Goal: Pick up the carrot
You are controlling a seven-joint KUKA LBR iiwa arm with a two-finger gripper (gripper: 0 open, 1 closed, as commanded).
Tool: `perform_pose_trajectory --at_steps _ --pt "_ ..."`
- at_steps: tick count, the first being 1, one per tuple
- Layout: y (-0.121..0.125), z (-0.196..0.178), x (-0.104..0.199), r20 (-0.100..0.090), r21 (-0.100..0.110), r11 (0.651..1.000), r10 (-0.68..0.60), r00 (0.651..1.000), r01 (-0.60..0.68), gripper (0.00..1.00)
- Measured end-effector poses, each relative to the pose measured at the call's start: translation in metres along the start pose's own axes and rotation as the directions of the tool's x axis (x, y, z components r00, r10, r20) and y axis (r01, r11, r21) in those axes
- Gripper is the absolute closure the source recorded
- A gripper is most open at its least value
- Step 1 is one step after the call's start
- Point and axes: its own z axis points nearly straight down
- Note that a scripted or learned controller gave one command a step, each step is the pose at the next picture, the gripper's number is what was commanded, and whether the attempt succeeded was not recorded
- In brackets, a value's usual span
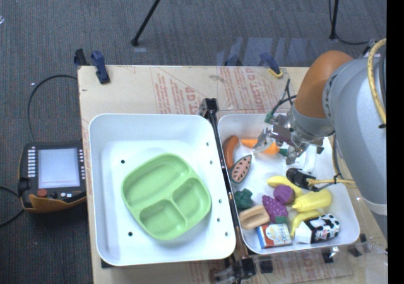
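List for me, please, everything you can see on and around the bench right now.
white bins: 2, side by side on bench
divided plate: 1, green, left bin
carrot: 1, orange, right bin, at the tool
hot dog: 1, right bin, left edge
watermelon slice: 1, right bin
grapes: 1, purple
bananas: yellow, right bin
milk carton: 1, front right corner
pendant: 1, floor, left
tool: 1, over carrot

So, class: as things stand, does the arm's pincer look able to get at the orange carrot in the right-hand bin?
Probably yes. The pincer hangs right over the orange carrot near the far wall of the right-hand white bin, and nothing lies on top of the carrot; the nearest toy, an orange sausage, sits apart.
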Motion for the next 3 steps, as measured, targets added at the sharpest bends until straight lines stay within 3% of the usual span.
perform_pose_trajectory --at_steps 1,2,3 --pt "-0.0002 -0.0097 0.0012 0.001 0.003 1.000 -0.008 1.000 0.008 1.00" --pt "-0.0006 -0.0092 0.0017 0.001 0.005 1.000 -0.009 1.000 0.009 0.00" --pt "-0.0005 -0.0188 0.0016 0.002 0.006 1.000 -0.014 1.000 0.014 1.00"
